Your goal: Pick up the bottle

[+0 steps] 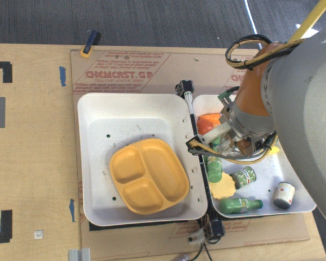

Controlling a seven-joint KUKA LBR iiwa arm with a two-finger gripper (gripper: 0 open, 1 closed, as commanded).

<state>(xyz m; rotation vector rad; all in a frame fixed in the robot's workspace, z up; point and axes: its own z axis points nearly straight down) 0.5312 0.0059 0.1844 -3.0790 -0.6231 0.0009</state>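
The green plastic bottle (pixel 241 204) lies on its side by the right white bin's (pixel 301 202) near edge, beside a yellow wedge (pixel 224 188), a green can (pixel 244 176) and a small white-capped jar (pixel 284 194). The grey arm's gripper (pixel 228 140) hangs over the bin's far-left clutter; whether it is closed cannot be told.
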